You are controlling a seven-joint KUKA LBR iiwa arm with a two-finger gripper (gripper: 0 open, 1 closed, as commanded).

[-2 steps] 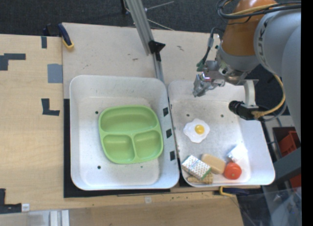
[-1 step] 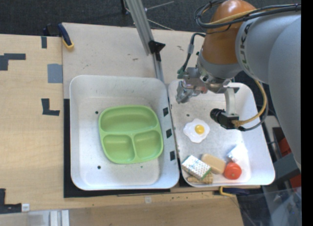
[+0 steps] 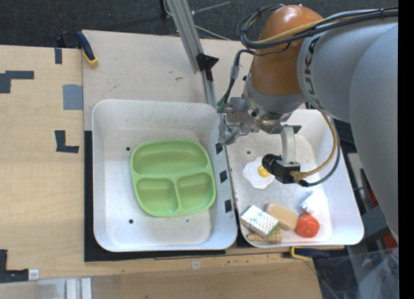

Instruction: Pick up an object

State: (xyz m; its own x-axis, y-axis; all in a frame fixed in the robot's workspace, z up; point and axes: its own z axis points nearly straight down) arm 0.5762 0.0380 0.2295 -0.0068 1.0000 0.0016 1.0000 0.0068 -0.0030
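The gripper (image 3: 228, 132), grip state indeterminable, is hovering above the shared bin wall (image 3: 231, 188); descending here is risking collision, missing the egg (image 3: 257, 175) at 5 o'clock.

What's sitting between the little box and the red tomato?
A tan block lies between the box and the red tomato, at the near end of the right bin, in the camera view.

Two white bins (image 3: 98, 162) sit side by side on a wooden bench (image 3: 39, 181) near a blue clamp (image 3: 87, 48).
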